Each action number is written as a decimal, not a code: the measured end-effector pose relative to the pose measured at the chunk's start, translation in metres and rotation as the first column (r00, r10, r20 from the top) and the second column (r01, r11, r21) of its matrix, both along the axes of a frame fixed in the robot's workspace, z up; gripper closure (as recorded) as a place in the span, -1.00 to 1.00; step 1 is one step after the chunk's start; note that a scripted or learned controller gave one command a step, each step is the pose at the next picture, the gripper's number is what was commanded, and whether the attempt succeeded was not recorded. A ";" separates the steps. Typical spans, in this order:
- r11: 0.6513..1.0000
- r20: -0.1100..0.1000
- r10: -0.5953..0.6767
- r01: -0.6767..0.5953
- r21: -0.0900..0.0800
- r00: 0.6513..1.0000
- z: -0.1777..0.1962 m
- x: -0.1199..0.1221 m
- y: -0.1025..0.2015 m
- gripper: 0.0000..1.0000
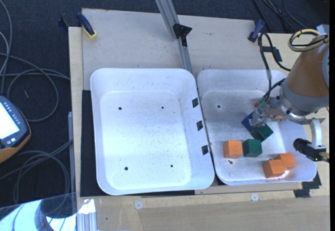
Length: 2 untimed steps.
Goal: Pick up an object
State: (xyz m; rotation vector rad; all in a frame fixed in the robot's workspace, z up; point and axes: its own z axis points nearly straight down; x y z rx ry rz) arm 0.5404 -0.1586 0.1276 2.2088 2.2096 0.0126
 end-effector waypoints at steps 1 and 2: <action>1.000 -0.001 0.000 0.000 0.001 1.000 -0.001 0.000 0.000 -1.00; 1.000 0.003 0.000 0.000 0.000 1.000 0.010 0.001 0.000 1.00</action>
